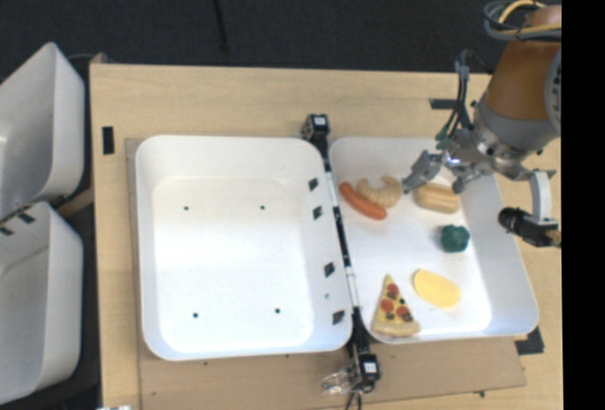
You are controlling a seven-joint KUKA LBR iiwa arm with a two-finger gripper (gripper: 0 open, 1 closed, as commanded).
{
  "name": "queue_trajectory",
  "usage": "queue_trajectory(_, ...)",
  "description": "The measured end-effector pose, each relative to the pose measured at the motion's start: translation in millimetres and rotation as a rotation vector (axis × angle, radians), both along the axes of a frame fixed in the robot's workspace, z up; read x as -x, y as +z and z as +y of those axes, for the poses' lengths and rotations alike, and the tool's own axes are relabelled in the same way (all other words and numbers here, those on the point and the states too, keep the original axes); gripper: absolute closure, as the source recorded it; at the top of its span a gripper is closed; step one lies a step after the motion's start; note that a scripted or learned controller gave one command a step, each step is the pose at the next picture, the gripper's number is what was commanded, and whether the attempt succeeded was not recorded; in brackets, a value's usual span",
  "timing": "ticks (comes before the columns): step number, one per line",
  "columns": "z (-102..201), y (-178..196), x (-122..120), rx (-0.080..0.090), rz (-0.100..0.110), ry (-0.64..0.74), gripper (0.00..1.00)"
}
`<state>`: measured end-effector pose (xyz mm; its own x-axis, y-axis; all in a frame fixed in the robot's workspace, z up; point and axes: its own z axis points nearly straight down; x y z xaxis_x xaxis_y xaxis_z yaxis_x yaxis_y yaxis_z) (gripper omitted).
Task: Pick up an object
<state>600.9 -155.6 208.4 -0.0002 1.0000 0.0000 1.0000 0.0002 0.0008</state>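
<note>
The arm enters from the right, and its grey body with the orange band is partly cut off at the edge of the view. The gripper [442, 170] hangs low over the right bin [492, 299], near its far side. 1 finger [423, 171] points left toward the middle of the bin and another points right, so the fingers look spread apart. Nothing is seen between them.

5 toy foods lie in the right bin. A tan bread roll [438, 199] is just below the gripper; its upper edge is partly hidden by the fingers, and I cannot tell if they touch it. To the left of it, a beige curved piece [384, 190] lies touching a red-orange sausage [362, 200]. What the beige piece is remains hard to make out. A small dark green object [455, 238] sits near the right wall of the bin, and its shape is too blurred to name. Nearer the front are a yellow oval slice [436, 289] and a pizza slice [395, 308], close beside each other but apart.

The left bin [156, 210] is beside the right one, and small black clips [328, 210] sit along the shared edge. 2 white rounded objects [33, 134] are cut off at the left edge.
</note>
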Motion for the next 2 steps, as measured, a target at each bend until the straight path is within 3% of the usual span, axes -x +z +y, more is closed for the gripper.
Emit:
queue_trajectory(1, -47, -112, 78, 0.000, 0.011, -0.007, 0.00)
queue_trajectory(2, 16, -4, 110, 0.000, -0.008, 0.006, 0.00)
